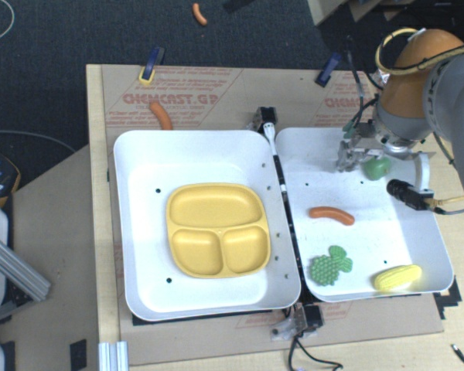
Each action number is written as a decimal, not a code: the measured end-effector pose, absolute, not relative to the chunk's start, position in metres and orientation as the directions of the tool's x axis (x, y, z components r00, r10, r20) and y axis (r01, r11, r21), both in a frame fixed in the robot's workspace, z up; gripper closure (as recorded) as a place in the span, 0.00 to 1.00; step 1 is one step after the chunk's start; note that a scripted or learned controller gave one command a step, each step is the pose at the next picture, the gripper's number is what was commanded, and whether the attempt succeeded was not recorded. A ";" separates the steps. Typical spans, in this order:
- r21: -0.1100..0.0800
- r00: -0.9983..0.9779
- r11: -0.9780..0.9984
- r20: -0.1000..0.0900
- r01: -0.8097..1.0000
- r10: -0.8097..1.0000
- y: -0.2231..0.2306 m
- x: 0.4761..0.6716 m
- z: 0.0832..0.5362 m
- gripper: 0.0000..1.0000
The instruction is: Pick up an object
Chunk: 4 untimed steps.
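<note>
The tabletop point(216, 91) carries two white bins side by side. The left bin point(139, 207) holds a yellow tray point(216, 229) with three compartments, lying flat near the bin's middle. The right bin point(417, 242) holds the small items. The arm point(417, 76) reaches in from the right over that bin's far corner, and its jaws point(354, 154) hang low above the bin floor near the far wall; whether they are apart or together cannot be told from this slant, and nothing shows between them.

A green lime point(377, 167) lies just beside the jaws, on their right side, partly under the wrist, not between them. A sausage point(331, 216) lies on the bin floor nearer the camera than the jaws, well clear of them. A green broccoli point(329, 265) sits closer to the near wall, and a yellow corn cob point(397, 277) lies at the near right corner.

Outside the bins, a second sausage point(161, 115) lies on the tabletop beyond the left bin, and a smaller orange piece point(199, 13) lies on the dark floor point(62, 22).
</note>
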State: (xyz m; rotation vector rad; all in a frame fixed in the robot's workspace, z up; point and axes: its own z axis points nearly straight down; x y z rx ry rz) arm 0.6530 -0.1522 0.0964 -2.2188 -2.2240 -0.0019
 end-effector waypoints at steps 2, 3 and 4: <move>0.008 -0.002 0.002 -0.002 1.000 1.000 -0.153 0.651 0.205 1.00; 0.006 -0.001 0.001 -0.002 1.000 1.000 -0.153 0.652 0.227 1.00; 0.000 -0.005 0.005 0.002 1.000 1.000 -0.108 0.651 0.229 1.00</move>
